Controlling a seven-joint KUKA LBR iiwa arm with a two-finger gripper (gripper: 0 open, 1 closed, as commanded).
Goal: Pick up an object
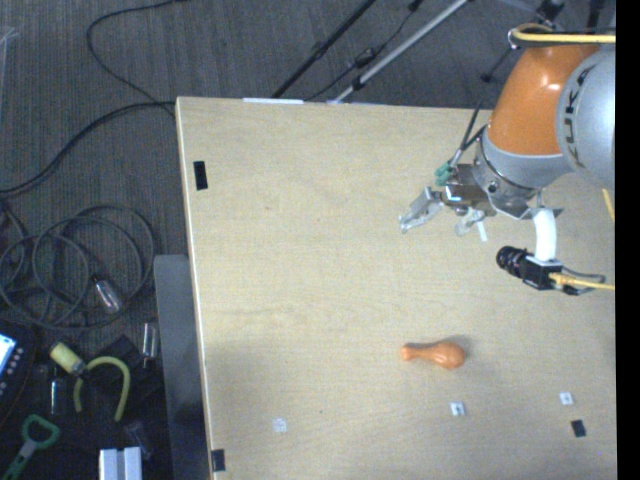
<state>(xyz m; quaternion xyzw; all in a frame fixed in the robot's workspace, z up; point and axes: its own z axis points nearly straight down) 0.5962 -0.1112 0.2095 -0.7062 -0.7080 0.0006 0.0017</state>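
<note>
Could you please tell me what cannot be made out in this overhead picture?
- Gripper: too small and blurred in the camera view to tell whether it is open or shut.
- Arm: cut off by the right edge.
- Orange object: too small to identify; its underside is hidden.
- Small marks on the surface: too small to read.

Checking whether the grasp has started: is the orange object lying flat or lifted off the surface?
Lying flat. The orange object rests on the tan surface, apart from the gripper above it in the view.
</note>
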